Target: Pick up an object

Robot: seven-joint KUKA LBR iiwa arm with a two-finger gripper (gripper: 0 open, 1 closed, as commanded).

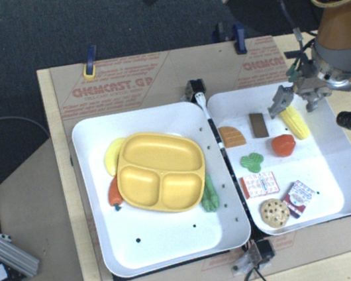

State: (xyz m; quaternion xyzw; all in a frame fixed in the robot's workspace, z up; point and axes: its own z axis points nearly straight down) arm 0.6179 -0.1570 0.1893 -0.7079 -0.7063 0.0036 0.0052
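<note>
Arm [340, 13] cut off by the right edge above the orange band. Tool [296, 98] seen from above; finger gap not clear, contact with the corn [295, 122] not clear. Banana [113, 155], carrot [114, 193] and green leaf [209, 196] each partly hidden under the yellow tray [161, 171]. Print on the red-and-white packet [260, 185] and on the wrapper [299, 196] too small to read. Right bin [347, 160] rim at the far right partly covered by the arm. Worktop [76, 187] lower corners cropped or covered by clutter.
</note>
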